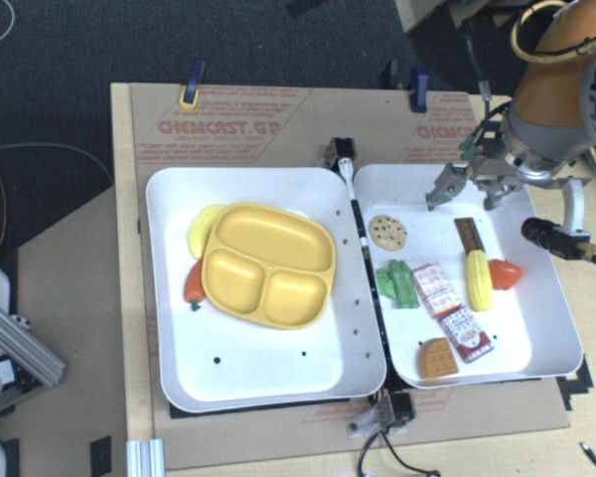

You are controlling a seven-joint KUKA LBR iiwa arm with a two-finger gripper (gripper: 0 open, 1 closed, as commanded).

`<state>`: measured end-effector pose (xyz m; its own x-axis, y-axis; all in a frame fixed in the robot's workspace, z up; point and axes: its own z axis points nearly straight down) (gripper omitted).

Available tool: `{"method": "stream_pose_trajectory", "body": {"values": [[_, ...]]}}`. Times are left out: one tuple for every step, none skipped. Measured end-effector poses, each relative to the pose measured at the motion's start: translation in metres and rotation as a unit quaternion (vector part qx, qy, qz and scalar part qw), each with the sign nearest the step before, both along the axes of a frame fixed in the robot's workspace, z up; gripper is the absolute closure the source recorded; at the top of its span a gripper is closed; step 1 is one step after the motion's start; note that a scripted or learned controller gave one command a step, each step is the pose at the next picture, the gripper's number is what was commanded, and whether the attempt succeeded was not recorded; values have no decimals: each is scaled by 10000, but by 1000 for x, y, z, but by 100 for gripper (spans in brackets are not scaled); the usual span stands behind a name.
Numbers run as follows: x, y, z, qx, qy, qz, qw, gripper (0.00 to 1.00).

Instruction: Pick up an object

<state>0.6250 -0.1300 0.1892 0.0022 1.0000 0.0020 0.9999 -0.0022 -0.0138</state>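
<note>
My gripper (469, 195) hangs open over the back of the right bin (551, 341), its two fingers spread with nothing between them. Just below it lies a brown chocolate bar (466, 234). A yellow corn cob (478, 279) and a red tomato-like piece (505, 273) lie to the front of that. A round cookie (387, 232) sits at the bin's left, with a green vegetable (398, 283), two red-and-white packets (450, 309) and a brown cracker (438, 358) toward the front.
The left bin (179, 356) holds a yellow divided tray (267, 264). A yellow piece (203, 227) and a red-orange pepper (194, 285) peek out at the tray's left side. Clamps stand at the bench's far edge.
</note>
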Motion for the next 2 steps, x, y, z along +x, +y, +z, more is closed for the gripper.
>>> {"method": "stream_pose_trajectory", "body": {"values": [[3,0,8,-10,-74,12,10000,0],[3,-7,-52,-5,-39,9,10000,0]]}}
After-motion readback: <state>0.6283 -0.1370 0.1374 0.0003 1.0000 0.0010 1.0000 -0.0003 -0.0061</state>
